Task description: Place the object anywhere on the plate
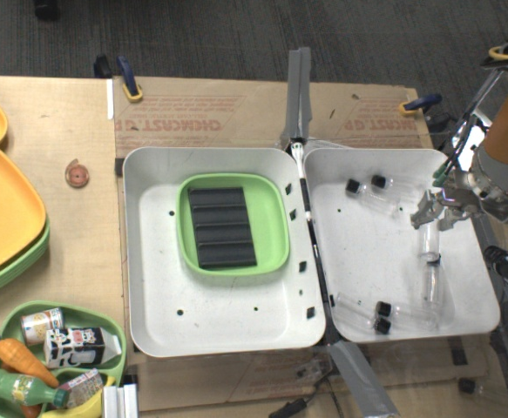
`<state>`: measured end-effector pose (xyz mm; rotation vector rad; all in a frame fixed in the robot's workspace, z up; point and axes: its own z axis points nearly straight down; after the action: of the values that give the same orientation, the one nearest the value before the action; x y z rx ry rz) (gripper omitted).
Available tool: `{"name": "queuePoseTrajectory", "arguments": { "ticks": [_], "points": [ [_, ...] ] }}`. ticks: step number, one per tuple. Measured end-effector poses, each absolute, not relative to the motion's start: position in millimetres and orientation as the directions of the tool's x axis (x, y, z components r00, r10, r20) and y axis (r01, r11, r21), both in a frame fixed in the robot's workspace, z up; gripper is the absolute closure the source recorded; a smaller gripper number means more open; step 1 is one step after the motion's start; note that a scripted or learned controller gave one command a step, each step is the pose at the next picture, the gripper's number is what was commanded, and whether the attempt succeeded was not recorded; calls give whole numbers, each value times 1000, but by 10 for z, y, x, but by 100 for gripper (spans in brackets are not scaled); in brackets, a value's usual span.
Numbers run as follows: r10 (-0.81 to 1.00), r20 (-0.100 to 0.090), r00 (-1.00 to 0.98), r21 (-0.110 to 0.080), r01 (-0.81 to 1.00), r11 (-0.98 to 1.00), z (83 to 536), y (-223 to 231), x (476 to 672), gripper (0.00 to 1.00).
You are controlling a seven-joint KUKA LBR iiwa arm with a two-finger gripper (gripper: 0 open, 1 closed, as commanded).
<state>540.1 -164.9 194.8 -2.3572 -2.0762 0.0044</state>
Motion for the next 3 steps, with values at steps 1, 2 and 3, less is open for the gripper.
{"name": "queuePoseTrajectory", "arguments": {
  "ticks": [1, 2, 3],
  "points": [
    [992, -2, 126, -2, 992, -126, 1949, -1649, 5402, 0],
    [934, -1, 358, -4, 934, -358, 2009, -1239, 4985, 0],
    [883, -3, 470, -5, 883, -470, 1901, -388, 4846, 0]
  ]
}}
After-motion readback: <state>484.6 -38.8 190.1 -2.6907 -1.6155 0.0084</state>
